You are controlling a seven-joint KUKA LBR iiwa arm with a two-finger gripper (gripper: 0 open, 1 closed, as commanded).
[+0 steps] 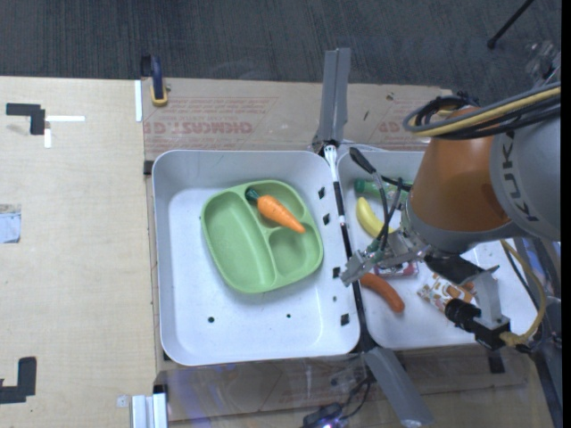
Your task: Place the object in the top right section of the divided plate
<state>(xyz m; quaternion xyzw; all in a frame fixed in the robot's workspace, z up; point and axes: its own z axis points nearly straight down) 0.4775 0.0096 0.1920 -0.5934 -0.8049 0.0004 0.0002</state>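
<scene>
An orange carrot (pixel 281 213) with a green top lies across the green divided plate's (pixel 241 257) ridge; I cannot tell the tool's (pixel 368 266) opening.

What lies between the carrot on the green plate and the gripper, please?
In the camera view, the plate's rim, bare floor of the left bin and the bins' adjoining walls separate carrot from gripper.

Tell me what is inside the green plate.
A toy carrot lies in the plate, across the top right section and its divider. The other sections look bare. What is beneath the carrot is hidden.
</scene>
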